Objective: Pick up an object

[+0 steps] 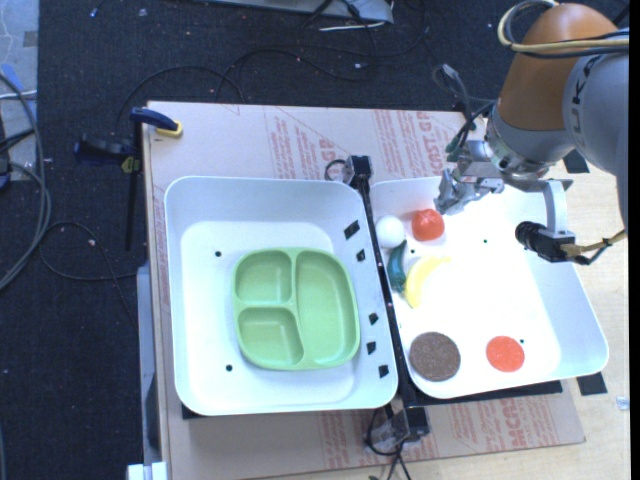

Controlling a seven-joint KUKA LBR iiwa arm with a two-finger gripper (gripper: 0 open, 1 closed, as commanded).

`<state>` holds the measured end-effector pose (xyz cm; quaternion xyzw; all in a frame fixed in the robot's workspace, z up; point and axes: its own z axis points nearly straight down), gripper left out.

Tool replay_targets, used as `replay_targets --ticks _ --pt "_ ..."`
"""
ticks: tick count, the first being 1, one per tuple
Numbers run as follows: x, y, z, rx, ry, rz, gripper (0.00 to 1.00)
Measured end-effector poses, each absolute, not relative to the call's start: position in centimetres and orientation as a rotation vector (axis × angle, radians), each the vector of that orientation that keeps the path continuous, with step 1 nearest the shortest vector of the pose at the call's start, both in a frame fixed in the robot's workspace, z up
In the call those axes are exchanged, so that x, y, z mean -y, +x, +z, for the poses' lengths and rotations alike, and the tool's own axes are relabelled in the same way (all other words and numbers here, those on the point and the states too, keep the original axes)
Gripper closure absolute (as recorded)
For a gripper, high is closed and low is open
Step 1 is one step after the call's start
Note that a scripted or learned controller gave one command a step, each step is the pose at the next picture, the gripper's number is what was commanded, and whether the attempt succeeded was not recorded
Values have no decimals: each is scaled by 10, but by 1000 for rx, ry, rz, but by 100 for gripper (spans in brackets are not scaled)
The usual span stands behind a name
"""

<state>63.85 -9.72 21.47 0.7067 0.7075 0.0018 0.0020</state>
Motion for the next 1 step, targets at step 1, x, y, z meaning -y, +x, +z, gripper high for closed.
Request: replay_targets --ticks 1 --pt "97 639 216 -2222 2221 0 100"
